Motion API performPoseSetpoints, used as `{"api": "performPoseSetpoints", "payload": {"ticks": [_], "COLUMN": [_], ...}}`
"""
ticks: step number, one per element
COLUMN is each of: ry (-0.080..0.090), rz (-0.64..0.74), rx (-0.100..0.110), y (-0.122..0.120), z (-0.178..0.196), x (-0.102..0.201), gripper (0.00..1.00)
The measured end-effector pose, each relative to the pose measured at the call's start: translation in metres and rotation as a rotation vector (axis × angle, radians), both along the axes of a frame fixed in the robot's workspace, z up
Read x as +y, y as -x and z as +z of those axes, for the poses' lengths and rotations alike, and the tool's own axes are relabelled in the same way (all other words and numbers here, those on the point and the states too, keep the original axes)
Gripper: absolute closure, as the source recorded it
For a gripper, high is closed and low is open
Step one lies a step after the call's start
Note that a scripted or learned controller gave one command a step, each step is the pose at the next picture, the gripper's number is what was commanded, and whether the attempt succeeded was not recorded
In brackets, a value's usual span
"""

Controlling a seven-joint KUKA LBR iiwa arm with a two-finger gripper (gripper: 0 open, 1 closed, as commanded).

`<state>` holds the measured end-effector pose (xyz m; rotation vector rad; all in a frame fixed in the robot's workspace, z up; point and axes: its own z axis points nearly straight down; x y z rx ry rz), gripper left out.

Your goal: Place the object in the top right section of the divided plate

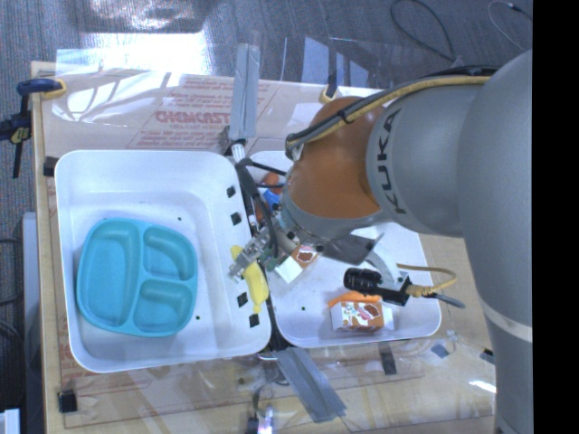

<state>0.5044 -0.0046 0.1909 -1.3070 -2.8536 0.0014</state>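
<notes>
Grey arm (434, 161) w/ the orange band comes in from the right and bends low over the right bin (418, 320). Its gripper (256, 259) is down at that bin's left wall, right by the divide btw the two bins. A yellow object (257, 287) — long, slightly curved — lies in the right bin along that same wall, just below the gripper in the view and very close to it. Another bit of yellow shows at the gripper's tip, but whether it's the same thing can't be told. The jaws are lost among the wrist parts, so can't tell if they're wide, narrow or holding anything. The blue divided plate (136, 277) lies flat in the left bin (136, 174), toward its lower left — one big section on the left, two smaller ones on the right. It's well apart from the yellow object, w/ the bin walls between them. Also in the right bin: an orange-and-white carton (359, 316) near the front wall, and a small blue thing (271, 181) at the back, partly under the arm. Both bins sit on a pale bench (118, 116)
</notes>
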Motion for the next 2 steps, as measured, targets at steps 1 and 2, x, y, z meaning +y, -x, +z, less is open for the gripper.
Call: {"api": "performPoseSetpoints", "payload": {"ticks": [1, 2], "ry": [0.0, 0.0], "rz": [0.105, 0.265], "rx": [0.001, 0.003], "y": [0.024, 0.028], "z": [0.02, 0.0], "x": [0.061, 0.093], "gripper": [1.0, 1.0]}}
